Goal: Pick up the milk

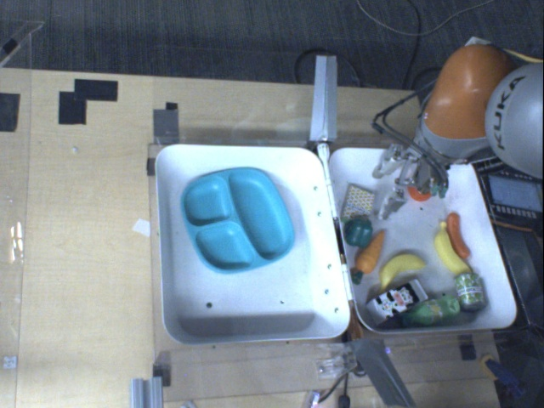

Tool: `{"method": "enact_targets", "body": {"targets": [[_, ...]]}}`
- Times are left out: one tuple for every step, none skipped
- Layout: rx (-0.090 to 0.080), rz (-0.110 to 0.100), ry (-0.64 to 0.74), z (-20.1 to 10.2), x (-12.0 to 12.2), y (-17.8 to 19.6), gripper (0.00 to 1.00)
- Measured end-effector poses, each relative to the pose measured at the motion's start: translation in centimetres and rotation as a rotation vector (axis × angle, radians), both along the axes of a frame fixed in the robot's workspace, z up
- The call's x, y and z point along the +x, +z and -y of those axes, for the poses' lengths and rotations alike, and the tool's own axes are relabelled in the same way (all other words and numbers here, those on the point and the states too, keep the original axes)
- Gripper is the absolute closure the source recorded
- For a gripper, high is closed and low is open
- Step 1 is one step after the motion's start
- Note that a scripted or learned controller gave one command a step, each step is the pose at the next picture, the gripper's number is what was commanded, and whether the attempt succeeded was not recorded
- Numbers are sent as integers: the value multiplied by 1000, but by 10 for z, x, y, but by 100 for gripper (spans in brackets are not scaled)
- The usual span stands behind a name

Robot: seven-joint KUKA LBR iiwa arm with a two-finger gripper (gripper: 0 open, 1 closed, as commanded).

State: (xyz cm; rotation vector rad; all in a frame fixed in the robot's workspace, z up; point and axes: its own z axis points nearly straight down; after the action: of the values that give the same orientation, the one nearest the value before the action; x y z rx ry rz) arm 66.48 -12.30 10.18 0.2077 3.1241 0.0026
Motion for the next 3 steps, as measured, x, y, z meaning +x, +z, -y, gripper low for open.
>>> {"method": "enact_targets", "body": {"targets": [[0,-8,-34,46,-4,-14,0],[0,1,-11,-2,-3,2,0],[0,1,-11,-2,-3,2,0]]}}
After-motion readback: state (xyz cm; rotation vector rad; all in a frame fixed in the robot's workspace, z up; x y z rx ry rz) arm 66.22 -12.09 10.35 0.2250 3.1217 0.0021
